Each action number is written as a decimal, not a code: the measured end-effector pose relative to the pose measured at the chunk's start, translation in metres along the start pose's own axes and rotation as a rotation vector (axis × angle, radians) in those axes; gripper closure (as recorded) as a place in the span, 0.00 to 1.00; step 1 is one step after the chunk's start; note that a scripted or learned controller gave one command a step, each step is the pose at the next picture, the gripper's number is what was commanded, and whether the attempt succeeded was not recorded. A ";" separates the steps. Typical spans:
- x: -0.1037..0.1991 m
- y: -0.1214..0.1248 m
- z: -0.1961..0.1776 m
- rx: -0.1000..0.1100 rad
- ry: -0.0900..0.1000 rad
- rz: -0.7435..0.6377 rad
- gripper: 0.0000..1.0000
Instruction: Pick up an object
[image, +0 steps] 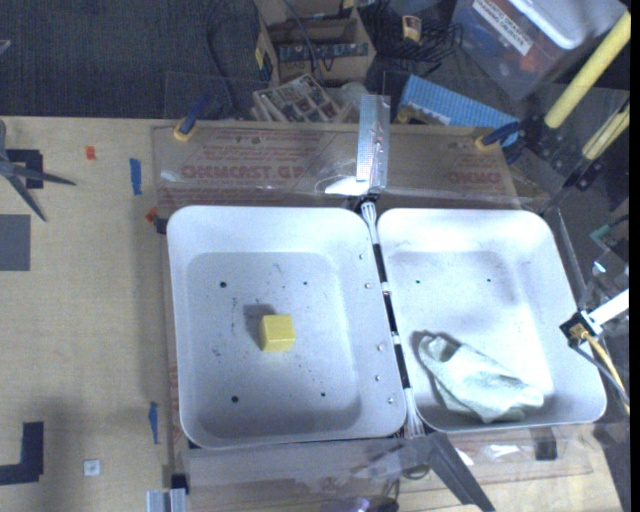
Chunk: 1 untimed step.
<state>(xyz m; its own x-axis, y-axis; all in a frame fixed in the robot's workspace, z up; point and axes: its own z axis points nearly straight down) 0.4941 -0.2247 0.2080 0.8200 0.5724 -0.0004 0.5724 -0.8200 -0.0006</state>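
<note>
Two shallow white bins sit side by side on a wooden table (80, 320). A small yellow block (278, 332) lies alone near the middle of the left bin (200, 240). A crumpled pale cloth (480, 382), possibly a bag, rests in the right bin (520, 240) near its front edge. Whether the end effector is open or closed cannot be told. The block may skid on the smooth floor; the limp cloth may slip free. Cables and clutter crowd the back.
</note>
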 end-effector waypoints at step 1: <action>0.021 -0.031 -0.068 0.000 0.000 0.012 1.00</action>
<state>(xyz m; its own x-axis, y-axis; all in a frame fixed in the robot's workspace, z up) 0.4936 -0.1876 0.2757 0.8266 0.5628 -0.0007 0.5628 -0.8266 -0.0004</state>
